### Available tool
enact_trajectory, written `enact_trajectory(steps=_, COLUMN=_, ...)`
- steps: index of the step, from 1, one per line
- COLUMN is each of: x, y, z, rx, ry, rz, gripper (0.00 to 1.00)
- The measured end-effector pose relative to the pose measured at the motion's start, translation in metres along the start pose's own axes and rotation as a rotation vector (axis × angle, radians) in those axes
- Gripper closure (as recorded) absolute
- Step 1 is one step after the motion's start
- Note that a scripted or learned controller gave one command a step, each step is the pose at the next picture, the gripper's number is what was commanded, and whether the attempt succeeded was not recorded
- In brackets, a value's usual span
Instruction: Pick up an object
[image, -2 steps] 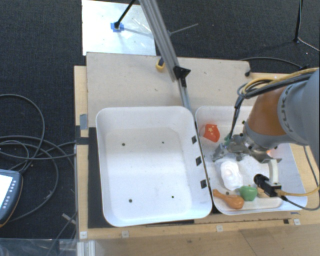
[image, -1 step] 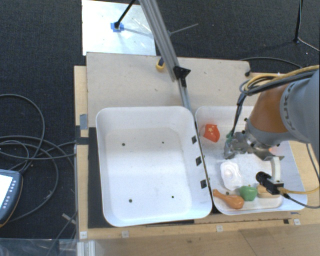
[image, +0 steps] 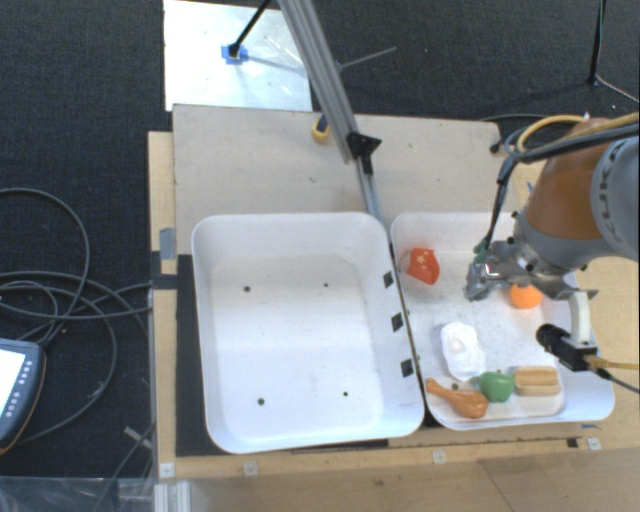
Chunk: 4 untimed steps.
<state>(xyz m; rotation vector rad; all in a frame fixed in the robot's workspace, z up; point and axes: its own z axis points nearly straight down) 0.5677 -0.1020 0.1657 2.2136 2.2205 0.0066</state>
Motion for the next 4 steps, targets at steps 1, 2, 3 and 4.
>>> enact_trajectory(steps=1, x=0.000, y=0.002, z=-0.054, rx=0.000, ry=0.000, rz=-0.002, gripper=1.00)
enact_trajectory(steps=2, x=0.050, y=-0.016, z=-0.048, rx=0.008, ry=0.004, rz=-0.007, gripper=1.00)
enact_trajectory(steps=3, x=0.108, y=-0.020, z=-0.053, rx=0.006, ry=0.004, rz=-0.009, gripper=1.00)
enact_trajectory(steps=4, x=0.156, y=-0.033, z=-0.050, rx=0.008, ry=0.004, rz=-0.007, gripper=1.00)
